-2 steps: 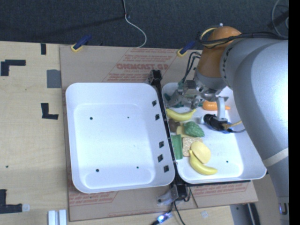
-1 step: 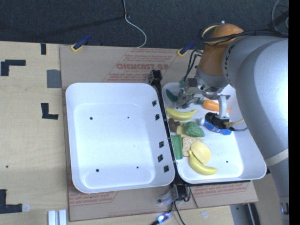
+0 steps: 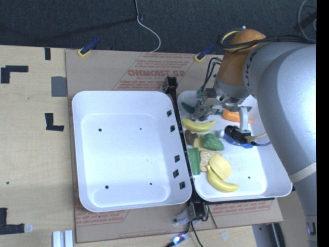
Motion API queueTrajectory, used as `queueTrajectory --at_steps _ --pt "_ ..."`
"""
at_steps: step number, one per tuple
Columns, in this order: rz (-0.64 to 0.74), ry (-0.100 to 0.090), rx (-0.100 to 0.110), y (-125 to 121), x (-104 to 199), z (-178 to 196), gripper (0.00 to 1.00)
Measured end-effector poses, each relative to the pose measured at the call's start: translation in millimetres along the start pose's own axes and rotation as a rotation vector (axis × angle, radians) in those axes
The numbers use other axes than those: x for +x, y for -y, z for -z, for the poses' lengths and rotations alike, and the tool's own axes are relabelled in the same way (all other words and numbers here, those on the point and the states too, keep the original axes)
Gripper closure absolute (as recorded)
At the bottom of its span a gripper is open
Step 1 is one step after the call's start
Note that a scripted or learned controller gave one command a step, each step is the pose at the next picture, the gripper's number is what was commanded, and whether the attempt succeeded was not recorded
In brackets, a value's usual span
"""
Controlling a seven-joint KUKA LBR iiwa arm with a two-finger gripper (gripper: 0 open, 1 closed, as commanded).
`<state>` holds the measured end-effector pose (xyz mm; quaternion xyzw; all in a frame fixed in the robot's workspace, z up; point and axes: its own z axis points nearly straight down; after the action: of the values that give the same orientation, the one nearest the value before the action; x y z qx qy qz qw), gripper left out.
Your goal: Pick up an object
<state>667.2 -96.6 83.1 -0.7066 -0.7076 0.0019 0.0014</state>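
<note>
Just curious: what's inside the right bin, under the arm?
In the right bin: two bananas, green leaf, orange piece, more toys. The arm covers its far corner.

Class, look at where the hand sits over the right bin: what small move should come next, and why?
Probably a short descent. The hand hangs at the right bin's far end, just above the upper banana, with nothing visibly between its fingers. Going straight down would likely bring it around that banana.
</note>
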Motion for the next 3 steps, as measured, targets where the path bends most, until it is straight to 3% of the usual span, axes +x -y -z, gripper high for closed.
queueTrajectory --at_steps 1,2,3 --pt "-0.003 0.001 -0.001 32 -23 1 1.0" --pt "-0.001 0.0 -0.004 31 -22 1 0.0" --pt "-0.008 0.002 -0.002 107 -89 2 0.0"
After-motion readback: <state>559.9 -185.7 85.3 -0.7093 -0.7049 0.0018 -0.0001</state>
